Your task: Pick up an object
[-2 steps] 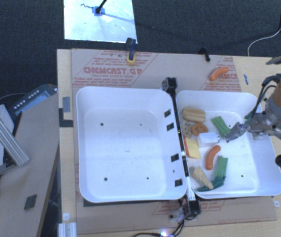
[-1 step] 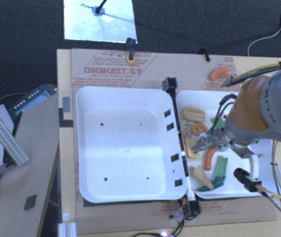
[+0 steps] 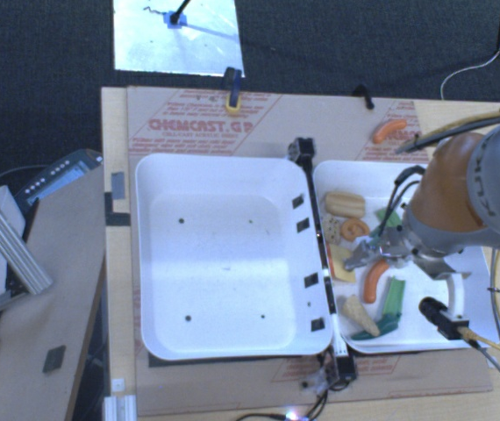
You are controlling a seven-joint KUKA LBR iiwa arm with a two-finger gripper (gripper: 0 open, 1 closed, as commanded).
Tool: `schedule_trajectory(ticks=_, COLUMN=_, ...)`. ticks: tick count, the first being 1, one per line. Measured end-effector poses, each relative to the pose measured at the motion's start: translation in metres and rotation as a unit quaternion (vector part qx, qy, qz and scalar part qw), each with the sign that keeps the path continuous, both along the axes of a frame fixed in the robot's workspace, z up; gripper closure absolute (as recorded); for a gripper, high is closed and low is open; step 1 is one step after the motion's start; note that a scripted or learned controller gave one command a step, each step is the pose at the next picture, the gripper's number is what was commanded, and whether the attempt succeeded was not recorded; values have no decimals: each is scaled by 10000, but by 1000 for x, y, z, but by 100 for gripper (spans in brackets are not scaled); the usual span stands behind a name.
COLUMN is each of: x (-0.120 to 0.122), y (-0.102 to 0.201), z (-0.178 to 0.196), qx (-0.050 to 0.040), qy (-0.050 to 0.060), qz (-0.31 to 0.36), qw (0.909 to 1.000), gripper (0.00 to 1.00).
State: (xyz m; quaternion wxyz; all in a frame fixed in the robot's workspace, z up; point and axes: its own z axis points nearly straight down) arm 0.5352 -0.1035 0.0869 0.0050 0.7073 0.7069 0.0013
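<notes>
The gripper (image 3: 366, 254) hung low in the right bin (image 3: 474, 333), right of frame center, over a crowded pile; whether its fingers were spread or closed couldn't be told. An orange sausage (image 3: 375, 281) lay just below it, w/ a green piece (image 3: 393, 296) touching. Risk, probably: a glancing or double grab, since items were packed tight.

One fixed overhead camera, slanted down on two white bins (image 3: 224, 169).

grey arm (image 3: 496, 182), orange band (image 3: 447, 187)
</notes>
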Motion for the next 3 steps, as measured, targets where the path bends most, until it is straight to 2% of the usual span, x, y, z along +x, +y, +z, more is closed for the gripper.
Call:
schedule_trajectory(ticks=1, x=0, y=1, z=10, qx=10, qy=9, qz=10, qw=10000, gripper=100)
schedule_trajectory(ticks=2, x=9, y=78, z=103, qx=40, qy=-8, qz=68, qw=10000, gripper=100)
schedule_trajectory(ticks=3, x=-24, y=147, z=170, qx=46, qy=10, qz=68, qw=10000, gripper=100)
